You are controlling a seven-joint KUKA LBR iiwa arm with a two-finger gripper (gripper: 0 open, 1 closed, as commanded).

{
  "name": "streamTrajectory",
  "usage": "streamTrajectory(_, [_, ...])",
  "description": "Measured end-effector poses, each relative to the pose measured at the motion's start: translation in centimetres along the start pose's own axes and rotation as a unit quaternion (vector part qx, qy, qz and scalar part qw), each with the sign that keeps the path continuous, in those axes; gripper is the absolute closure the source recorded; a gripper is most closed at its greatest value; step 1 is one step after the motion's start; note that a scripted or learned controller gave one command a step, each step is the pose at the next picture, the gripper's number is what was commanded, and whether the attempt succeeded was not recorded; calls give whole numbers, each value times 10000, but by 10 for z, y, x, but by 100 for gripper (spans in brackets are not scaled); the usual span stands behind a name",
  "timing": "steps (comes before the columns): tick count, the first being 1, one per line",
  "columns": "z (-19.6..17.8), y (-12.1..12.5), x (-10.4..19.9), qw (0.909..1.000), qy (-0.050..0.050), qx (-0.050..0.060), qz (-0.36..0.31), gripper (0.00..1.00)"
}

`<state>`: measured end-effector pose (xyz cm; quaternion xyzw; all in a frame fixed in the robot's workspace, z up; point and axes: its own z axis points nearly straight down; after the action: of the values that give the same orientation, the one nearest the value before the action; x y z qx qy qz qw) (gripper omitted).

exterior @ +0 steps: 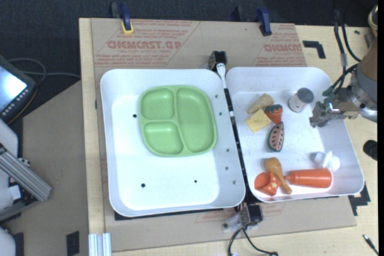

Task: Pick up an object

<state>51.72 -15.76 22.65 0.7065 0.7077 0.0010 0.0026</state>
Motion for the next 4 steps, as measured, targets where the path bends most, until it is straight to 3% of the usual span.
streamTrajectory(2, [-13,65,94,10000,10,1,-16,100])
streamTrajectory(3, [5,96,144,10000,11,7,-19,100])
streamTrajectory(4, [10,113,157,10000,6,8,-1,100])
